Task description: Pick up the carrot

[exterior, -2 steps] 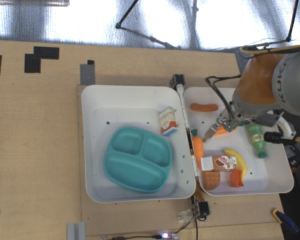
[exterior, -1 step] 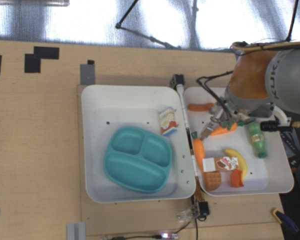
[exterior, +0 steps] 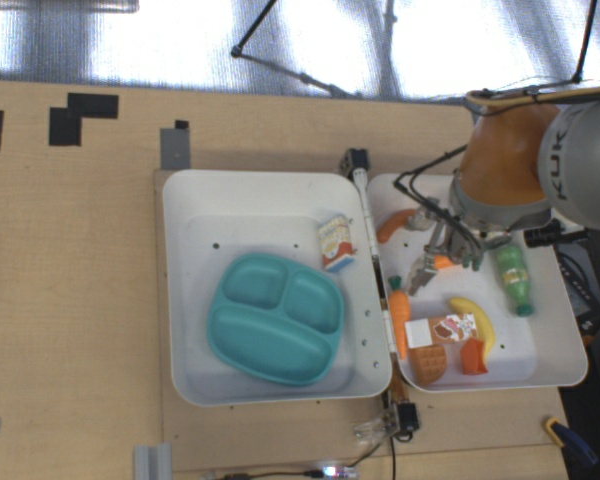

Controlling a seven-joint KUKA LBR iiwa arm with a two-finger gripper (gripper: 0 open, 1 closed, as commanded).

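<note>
Grey metal fingers of the hand (exterior: 432,266) are seen low over the right bin (exterior: 555,363), spread apart, with nothing gripped between them. A small orange piece (exterior: 442,262) lies just beside the fingertips. The carrot (exterior: 399,316) is found just below and left of the hand, lying along the bin's left wall, apart from the fingers. A banana (exterior: 477,322), a small carton (exterior: 453,329) and a waffle (exterior: 427,362) are set near the carrot. A green bottle (exterior: 514,278) lies to the right. A sausage (exterior: 393,224) is seen above. In the left bin (exterior: 185,298) a teal tray (exterior: 275,316) and a carton (exterior: 336,243) are held on the worktop (exterior: 70,298).
</note>
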